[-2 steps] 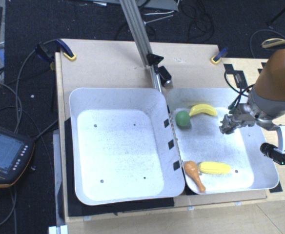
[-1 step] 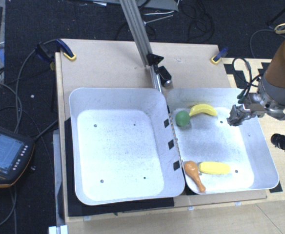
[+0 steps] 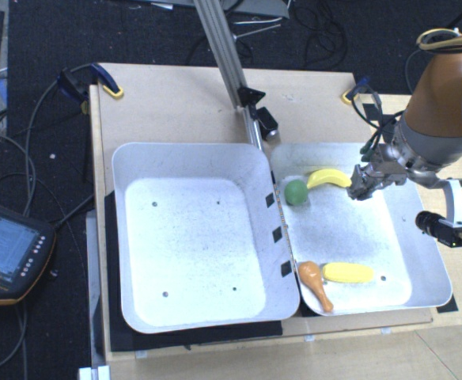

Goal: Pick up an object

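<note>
Gripper (image 3: 361, 188): dark, blurred cluster over the right bin (image 3: 421, 252), just beside the banana (image 3: 327, 179); open or closed, cannot tell. Right bin holds banana and green ball (image 3: 296, 192) near its far edge; lemon-yellow piece (image 3: 347, 273) and orange drumstick shape (image 3: 315, 283) at the near edge.

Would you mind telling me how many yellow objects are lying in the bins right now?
2, both in the right bin: a banana near the far edge, beside the green ball and close to the gripper, and a yellow piece near the front, beside the orange object.
</note>
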